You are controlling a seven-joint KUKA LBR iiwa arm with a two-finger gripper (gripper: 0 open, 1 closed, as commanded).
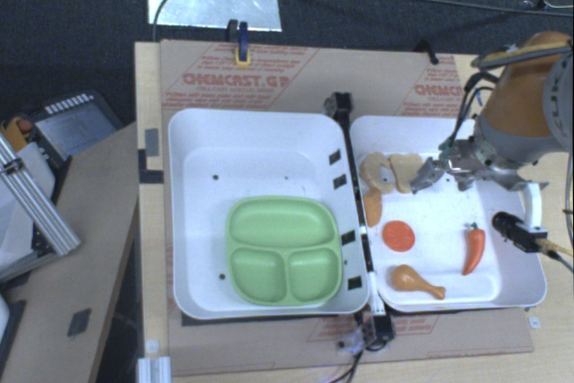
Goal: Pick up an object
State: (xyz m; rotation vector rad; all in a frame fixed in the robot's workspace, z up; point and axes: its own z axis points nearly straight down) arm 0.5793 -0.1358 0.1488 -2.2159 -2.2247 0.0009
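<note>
Arm: the grey KUKA arm with its orange band enters from the right of the frame, its wrist slanted down over the upper part of the right bin.
Jaws: the two-finger metal gripper point(429, 174) points left and down toward the pale items; whether the jaws stand wide or narrow, I cannot tell, and nothing shows between them.
Right bin: the shallow white plastic bin point(520, 287) at centre right holds all the loose pieces, which keeps them within the arm's reach.
Likely target: two pale tan, rounded, bread-like toy pieces point(387, 170) lie at the bin's upper left, just beside the gripper tip, so I judge them the nearest pick.
Other candidates: an orange-red flat disc like a tomato slice point(399, 235) near the bin's middle; a slim red chilli pepper with a green stem point(473, 249) to its right; a tan drumstick-shaped toy point(415, 281) along the lower edge; a small orange elongated piece point(372, 208) against the left wall.
Left bin: a matching white bin point(202, 157) carries a matte green three-compartment plate point(282, 248) in its lower right.
Surface: a brown printed board point(296, 74) lies under both bins.
Progress: no object is lifted yet.
</note>
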